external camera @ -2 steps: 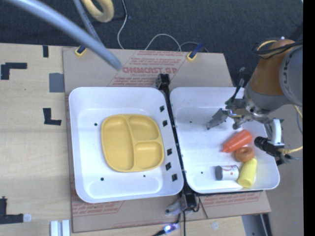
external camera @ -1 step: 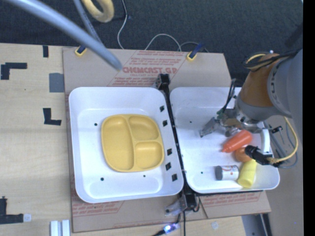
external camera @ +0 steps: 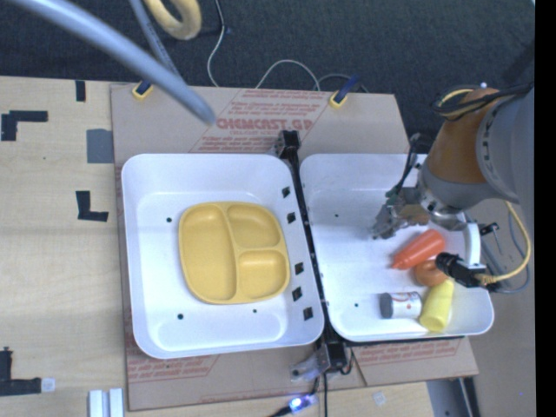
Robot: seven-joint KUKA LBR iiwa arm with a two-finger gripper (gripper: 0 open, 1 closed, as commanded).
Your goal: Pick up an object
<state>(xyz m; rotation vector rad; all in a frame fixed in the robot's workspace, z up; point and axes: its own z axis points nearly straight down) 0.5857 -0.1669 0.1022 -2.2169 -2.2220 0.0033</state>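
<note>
1. Progress: nothing is lifted. The gripper (external camera: 388,220) sits low inside the right bin (external camera: 347,185), over bare white floor, just left of the orange carrot-shaped toy (external camera: 419,248). No object is seen between its fingers. As judged from this view, the pick is at the approach stage, and the grasp and the lift are both left to do.
2. Jaws: the view is too small and too dark at the fingertips; whether they stand apart or together cannot be told.
3. Bins: two, white and shallow, side by side on a brown cardboard sheet (external camera: 261,124).
4. Left bin (external camera: 143,189): one item, a yellow divided plate (external camera: 233,252) with three compartments, lying flat near the middle.
5. Right bin, candidate things for the task, all clustered at its lower right corner:
   - one orange carrot-shaped toy, nearest the gripper;
   - one brown rounded object (external camera: 427,274), just below the carrot and touching it;
   - one yellow bottle-shaped object (external camera: 438,307), lying against the bin wall;
   - one small white tube with a dark cap (external camera: 400,304), just beside the yellow one.
6. Count: four loose objects in the right bin, one in the left.
7. Arm: one, grey with an orange band (external camera: 460,150), reaching in from the right.
</note>
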